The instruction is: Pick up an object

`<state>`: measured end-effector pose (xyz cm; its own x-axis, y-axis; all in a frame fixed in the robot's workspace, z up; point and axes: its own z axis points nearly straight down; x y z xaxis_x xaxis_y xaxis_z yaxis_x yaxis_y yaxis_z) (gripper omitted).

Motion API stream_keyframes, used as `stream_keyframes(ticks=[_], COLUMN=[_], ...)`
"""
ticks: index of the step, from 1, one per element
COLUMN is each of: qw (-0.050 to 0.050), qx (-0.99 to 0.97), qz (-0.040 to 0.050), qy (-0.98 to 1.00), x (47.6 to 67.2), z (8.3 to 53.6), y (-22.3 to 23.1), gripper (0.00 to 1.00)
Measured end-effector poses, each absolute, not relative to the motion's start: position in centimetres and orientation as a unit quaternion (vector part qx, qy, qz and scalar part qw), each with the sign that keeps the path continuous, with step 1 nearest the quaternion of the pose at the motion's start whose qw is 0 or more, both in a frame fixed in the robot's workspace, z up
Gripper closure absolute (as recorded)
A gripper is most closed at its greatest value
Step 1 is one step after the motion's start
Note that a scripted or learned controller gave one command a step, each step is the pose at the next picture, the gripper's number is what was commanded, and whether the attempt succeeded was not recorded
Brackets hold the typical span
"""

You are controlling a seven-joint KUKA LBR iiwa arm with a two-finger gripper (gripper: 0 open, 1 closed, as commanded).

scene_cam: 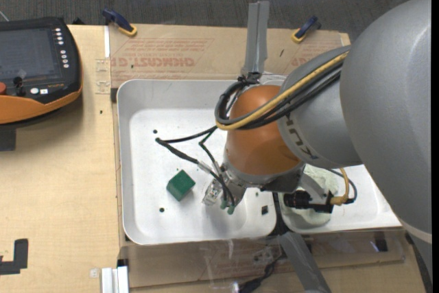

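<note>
Block (181, 184) in left bin (137, 147)

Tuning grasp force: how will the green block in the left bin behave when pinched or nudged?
The green block looks like a small solid cube, so probably stiff and light. Flat faces suggest it would slide, not roll, on the smooth white bin floor. It sits skewed beside the gripper, so it may twist when pinched.

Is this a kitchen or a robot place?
Most likely a robot lab or workshop. A big grey arm with an orange band reaches into a white bin holding a small green block, and a handheld control pad lies on the wooden bench.
</note>
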<state>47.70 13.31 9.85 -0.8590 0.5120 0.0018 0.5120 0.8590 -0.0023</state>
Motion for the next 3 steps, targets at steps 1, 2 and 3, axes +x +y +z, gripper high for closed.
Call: stream_keyframes(ticks=[1, 2, 3], qw=[-0.001, 0.0, 0.0], qx=[-0.316, -0.542, -0.655], qz=[0.0003, 0.0009, 0.0015], qy=[-0.949, -0.84, -0.756], x=[53.3, 54.5, 48.7], z=[19.2, 19.2, 20.0], y=[-0.6, 4.3, 1.1], gripper=[1.0, 1.0, 1.0])
